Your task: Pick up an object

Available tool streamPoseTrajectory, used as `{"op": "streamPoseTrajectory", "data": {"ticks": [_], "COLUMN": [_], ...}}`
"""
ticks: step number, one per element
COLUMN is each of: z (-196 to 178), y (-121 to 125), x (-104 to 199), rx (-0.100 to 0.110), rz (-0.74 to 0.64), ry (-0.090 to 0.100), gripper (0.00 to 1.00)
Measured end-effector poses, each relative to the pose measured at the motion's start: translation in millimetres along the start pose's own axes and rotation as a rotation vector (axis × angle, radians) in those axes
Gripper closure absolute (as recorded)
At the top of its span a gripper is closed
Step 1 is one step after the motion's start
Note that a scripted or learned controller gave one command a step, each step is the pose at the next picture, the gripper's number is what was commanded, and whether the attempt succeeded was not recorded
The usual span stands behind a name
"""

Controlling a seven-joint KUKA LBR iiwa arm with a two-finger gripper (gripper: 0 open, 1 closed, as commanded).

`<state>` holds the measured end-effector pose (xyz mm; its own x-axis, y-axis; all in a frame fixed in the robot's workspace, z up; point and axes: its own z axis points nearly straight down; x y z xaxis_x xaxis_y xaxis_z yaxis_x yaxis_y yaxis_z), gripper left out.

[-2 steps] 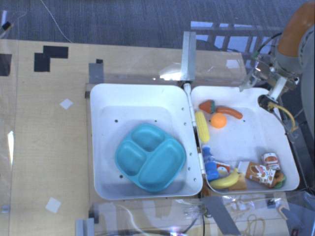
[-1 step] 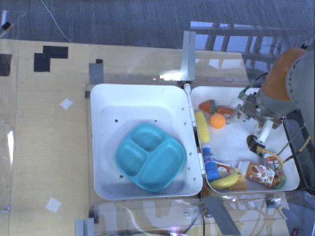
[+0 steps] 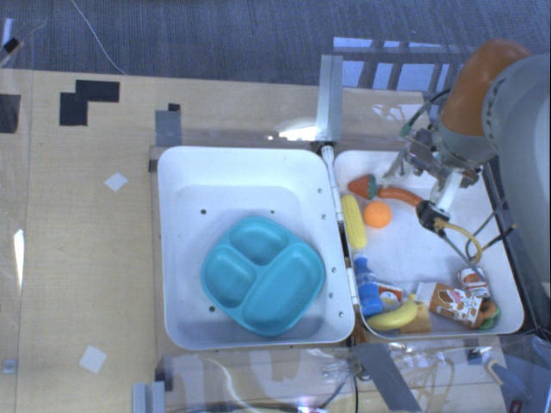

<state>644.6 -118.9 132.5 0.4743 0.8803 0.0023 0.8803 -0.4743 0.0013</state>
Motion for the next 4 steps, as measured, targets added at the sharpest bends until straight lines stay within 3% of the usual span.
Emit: {"op": "streamPoseTrajectory", "data": {"ticks": [1, 2, 3, 4], "z": [-8.1, -8.0, 44.8, 34.2], "y": [1.4, 1.4, -33.9, -9.8], "x": [1.4, 1.4, -25.5, 18.3], "rx": [0.001, 0.001, -0.006, 0.002], "rz": [-0.006, -0.007, 0.309, 0.358], "ry": [0.0, 0.0, 0.005, -0.002], "gripper": [1.0, 0.0, 0.0, 0.0]}}
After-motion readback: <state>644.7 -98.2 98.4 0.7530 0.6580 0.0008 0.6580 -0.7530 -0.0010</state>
